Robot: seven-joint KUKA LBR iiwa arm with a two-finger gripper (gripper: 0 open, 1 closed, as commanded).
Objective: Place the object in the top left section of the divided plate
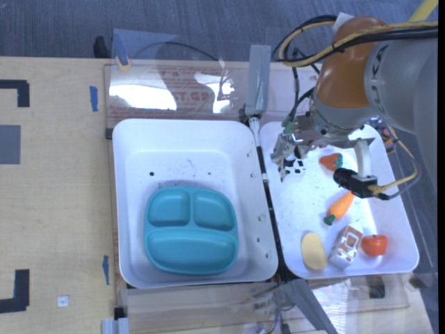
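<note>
No object is seen between the fingers; the candidate objects lie in the right bin (pixel 400 249). A carrot (pixel 340 206) lies on a slant, its long axis running from near-left to far-right. Near of it, a yellow piece (pixel 313 250), a small box (pixel 348 244) and a tomato (pixel 375 245) sit in a row. The gripper (pixel 290 153) hangs over the far left corner of that bin, so the carrot lies to its right and nearer. Whether the fingers are spread or closed cannot be told. The divided plate (pixel 189 230) rests in the left bin (pixel 132 145), left of the gripper; its top left section (pixel 167 208) holds nothing.
</note>
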